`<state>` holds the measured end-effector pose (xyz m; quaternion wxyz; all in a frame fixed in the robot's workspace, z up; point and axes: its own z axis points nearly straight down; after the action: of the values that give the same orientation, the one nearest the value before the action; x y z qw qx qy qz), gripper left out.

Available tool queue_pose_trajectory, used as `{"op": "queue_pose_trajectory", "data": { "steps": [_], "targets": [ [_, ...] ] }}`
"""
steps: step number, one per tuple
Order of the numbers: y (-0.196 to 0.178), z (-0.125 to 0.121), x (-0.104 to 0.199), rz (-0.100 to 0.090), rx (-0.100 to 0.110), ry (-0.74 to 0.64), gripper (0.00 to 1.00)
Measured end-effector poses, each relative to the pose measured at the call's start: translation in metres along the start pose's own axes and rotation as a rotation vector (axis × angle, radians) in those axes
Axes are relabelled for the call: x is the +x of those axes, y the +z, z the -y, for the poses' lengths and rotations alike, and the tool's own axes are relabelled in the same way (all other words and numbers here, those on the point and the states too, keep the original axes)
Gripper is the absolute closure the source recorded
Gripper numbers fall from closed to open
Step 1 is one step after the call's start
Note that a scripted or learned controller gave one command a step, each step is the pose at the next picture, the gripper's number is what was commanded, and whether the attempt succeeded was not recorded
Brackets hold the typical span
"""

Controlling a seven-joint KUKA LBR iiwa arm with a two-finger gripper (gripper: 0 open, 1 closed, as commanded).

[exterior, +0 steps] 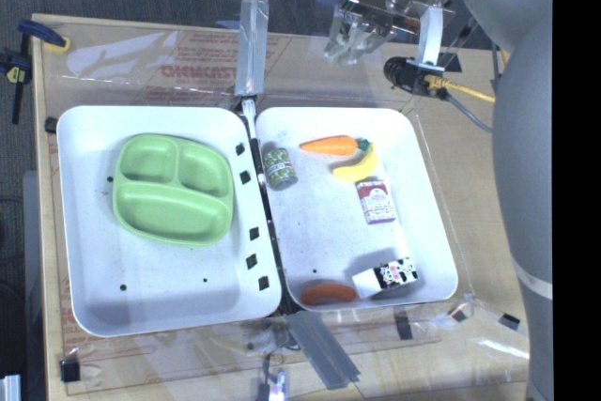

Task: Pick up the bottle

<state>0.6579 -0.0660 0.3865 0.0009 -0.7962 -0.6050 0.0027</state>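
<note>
While the gripper [352,40] is hovering spread and empty beyond the right bin's [434,202] twelve o'clock rim, the bottle [377,200] is lying near centre, awaiting approach and descent.

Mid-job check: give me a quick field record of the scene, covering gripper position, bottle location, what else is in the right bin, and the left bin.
gripper: raised above the bench, beyond the right bin's far edge
bottle: lying in the right bin, near the divider, untouched
right bin others: carrot, banana, red-labelled box, brown item, black-and-white carton
left bin: green divided tray
</note>
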Motion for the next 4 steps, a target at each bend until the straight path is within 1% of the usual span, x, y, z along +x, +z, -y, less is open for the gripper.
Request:
{"op": "queue_pose_trajectory", "data": {
  "steps": [1, 2, 3, 4],
  "targets": [
    [0.039, 0.017, 0.059, 0.001, 0.006, 0.092, 1.0],
    [0.058, 0.036, 0.125, 0.002, 0.006, 0.095, 1.0],
    [-0.005, 0.05, 0.178, 0.0, 0.001, -0.236, 1.0],
    [-0.021, 0.062, 0.218, 0.001, 0.001, -0.007, 1.0]
  ]
}}
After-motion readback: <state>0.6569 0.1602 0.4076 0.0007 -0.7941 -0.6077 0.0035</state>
